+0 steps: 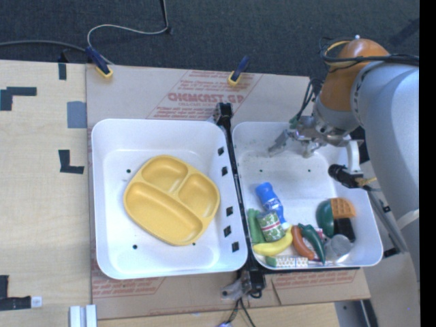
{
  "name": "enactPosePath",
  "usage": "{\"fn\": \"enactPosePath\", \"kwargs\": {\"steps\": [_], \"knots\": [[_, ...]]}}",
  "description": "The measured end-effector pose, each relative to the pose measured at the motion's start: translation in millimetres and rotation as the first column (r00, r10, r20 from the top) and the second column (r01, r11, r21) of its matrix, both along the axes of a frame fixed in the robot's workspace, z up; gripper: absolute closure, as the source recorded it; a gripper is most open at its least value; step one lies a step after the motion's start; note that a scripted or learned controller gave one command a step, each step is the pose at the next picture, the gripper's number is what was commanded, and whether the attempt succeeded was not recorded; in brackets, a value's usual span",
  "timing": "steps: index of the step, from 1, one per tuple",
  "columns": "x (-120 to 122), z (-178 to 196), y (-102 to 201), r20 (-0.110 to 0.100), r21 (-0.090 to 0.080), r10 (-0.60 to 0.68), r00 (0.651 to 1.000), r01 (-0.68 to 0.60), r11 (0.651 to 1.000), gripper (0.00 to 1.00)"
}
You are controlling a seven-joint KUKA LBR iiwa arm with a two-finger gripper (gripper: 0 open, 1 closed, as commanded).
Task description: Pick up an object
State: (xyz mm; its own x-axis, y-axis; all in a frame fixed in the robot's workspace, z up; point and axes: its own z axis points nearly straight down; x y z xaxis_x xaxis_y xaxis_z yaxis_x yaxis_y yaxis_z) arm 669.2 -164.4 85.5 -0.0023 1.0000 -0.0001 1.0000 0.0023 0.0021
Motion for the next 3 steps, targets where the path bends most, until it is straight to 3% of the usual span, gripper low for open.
{"fn": "enactPosePath", "kwargs": {"steps": [1, 2, 3], "knots": [[-1, -1, 48, -0.002, 0.0, 0.0, 1.0, 0.0, 1.0, 0.0], [0, 10, 48, -0.001, -0.003, 0.002, 1.0, -0.002, 1.0, 1.0], [-1, 9, 48, -0.002, -0.003, 0.002, 1.0, -0.002, 1.0, 0.0]]}}
